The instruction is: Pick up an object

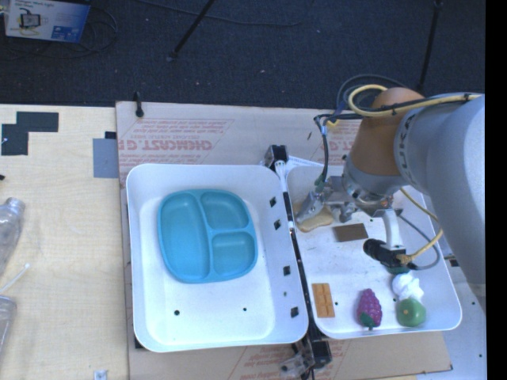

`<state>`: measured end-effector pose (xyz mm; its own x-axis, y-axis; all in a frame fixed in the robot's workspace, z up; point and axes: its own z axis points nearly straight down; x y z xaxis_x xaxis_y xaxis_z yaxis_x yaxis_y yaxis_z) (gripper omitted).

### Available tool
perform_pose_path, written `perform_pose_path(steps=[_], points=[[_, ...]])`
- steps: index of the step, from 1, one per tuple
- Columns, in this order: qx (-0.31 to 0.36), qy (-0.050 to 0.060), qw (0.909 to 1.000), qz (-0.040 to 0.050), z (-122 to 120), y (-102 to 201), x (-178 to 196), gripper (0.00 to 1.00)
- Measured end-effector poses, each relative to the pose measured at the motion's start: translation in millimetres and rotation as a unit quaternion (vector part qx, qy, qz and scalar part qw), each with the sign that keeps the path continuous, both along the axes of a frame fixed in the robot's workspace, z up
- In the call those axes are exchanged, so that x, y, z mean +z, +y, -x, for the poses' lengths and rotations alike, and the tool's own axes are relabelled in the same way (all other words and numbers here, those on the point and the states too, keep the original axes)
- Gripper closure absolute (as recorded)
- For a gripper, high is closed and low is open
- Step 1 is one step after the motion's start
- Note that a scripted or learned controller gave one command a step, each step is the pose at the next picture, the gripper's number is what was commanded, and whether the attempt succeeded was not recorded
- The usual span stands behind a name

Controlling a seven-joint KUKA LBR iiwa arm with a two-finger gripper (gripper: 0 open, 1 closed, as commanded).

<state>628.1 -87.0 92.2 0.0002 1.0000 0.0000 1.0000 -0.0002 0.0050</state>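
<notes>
Where wrist hides it, tool (323, 204) tip over tan piece (315, 221)

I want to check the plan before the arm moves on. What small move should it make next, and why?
Probably a short descent straight down. The gripper hangs at the upper left corner of the right bin, just above the tan, bread-like piece, and nothing visibly sits between its fingers, so lowering onto that piece seems the nearest way to a grasp.
</notes>
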Motion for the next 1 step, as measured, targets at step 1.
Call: perform_pose_path(steps=[1], points=[[0.001, 0.000, 1.0000, -0.0027, -19.2, -20.5, -0.2, 0.00]])
